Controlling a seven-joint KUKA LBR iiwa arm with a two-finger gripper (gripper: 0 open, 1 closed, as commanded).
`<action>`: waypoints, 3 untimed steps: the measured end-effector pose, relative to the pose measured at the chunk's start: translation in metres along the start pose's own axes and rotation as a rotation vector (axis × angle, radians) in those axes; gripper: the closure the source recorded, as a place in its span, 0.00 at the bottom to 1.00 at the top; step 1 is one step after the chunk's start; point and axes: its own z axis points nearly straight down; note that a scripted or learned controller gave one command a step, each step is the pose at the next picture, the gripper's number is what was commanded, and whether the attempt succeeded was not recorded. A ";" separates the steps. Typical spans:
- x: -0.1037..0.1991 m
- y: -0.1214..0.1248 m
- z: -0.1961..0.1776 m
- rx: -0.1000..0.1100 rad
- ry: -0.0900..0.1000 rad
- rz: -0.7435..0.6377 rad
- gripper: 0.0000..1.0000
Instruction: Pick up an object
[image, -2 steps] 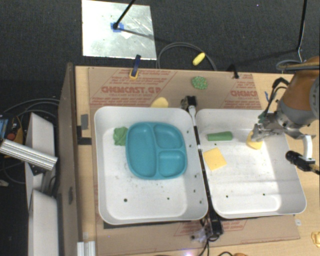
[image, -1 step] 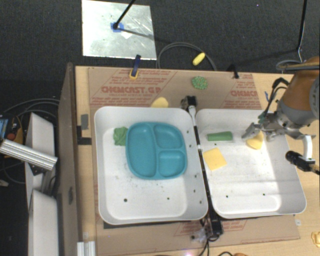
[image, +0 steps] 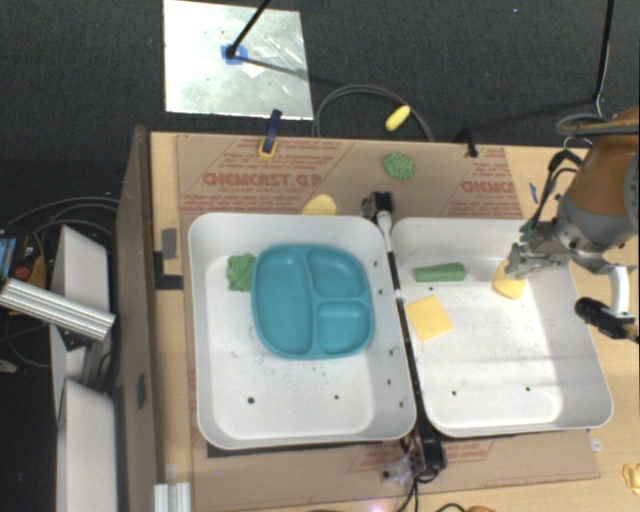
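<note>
While the gripper (image: 521, 262), its finger state impossible to tell, sits over it, the small rounded yellow piece (image: 509, 287) lies at the right bin's (image: 500, 400) two o'clock.

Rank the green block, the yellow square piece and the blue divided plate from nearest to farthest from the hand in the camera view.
From the hand:
1. Green block, right bin, just to its left in the view.
2. Yellow square piece, right bin, near the divider.
3. Blue divided plate, left bin.

Setting: robotics lab.
Evidence: cardboard-topped bench (image: 300, 170) with two white bins (image: 215, 400), loose cables (image: 60, 215) on dark carpet (image: 70, 90), aluminium framing (image: 55, 310).
</note>
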 end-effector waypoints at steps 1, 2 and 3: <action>0.000 0.000 0.000 0.001 0.000 0.000 0.00; 0.000 -0.013 0.030 0.009 0.002 0.003 0.00; 0.000 -0.012 0.018 0.004 0.002 0.002 1.00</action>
